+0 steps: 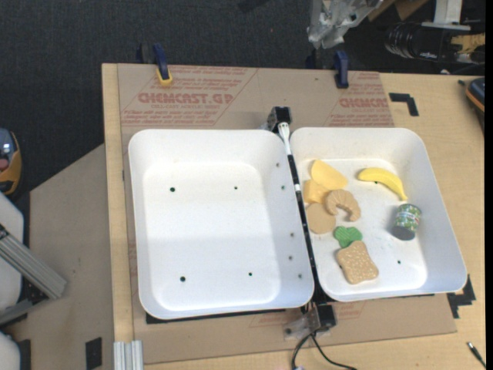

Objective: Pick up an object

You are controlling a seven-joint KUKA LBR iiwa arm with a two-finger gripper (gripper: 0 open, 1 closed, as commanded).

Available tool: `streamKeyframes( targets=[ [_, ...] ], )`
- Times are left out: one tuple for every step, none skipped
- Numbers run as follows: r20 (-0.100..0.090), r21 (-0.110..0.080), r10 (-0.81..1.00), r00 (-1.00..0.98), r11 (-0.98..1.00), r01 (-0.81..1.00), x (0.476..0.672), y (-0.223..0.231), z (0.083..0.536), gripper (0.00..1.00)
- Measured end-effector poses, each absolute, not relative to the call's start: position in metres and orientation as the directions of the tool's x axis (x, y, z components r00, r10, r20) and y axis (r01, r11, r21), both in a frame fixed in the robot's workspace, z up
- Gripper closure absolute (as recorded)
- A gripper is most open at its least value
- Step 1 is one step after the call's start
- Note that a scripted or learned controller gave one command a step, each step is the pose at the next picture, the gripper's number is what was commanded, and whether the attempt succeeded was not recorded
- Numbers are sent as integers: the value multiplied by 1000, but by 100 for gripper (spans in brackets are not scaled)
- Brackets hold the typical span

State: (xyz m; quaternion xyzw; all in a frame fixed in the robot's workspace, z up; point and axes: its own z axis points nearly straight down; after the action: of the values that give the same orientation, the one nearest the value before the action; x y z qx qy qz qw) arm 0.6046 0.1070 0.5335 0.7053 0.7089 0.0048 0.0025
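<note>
1. Camera view check: I see the gripper [333,23] parked at the top of frame, beyond the bench's far edge and above the blue clamp [340,71]. It's small and blurred from here, so I cannot tell its state, and I see nothing in it.
2. All candidate objects sit in the right bin [431,230]; my read is that's the source side, left bin [154,206] the drop side.
3. Bins butt together at the centre rims, and clamps pin the cardboard sheet [115,129] at the far edge — presumably so nothing shifts when the arm pushes down.
4. Cluster beside the centre divider: yellow wedge [327,176], croissant-like piece [343,203], tan round piece [320,220], all touching or overlapping. Green piece [347,235] touches the toast slice [357,264] just below it.
5. Banana [382,182] and the small speckled ball [407,218] lie apart from the cluster, toward the bin's right wall.
6. Relative to the gripper: everything is well apart from it, nearer the camera. Banana is the closest isolated target, so I'd judge it the cleanest pick.
7. Risk: cluster pieces crowd each other and the bin wall.
</note>
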Motion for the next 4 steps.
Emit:
streamKeyframes(
  targets=[
    [2, -1, 1000, -8, 8, 1000, 572, 163, 536, 100],
    [2, -3, 1000, -8, 8, 1000, 528, 208, 536, 100],
    [-1, -6, 1000, -6, 6, 1000, 477, 223, 501, 100],
    [2, 5, 1000, -2, 2, 1000, 479, 224, 537, 100]
  ],
)
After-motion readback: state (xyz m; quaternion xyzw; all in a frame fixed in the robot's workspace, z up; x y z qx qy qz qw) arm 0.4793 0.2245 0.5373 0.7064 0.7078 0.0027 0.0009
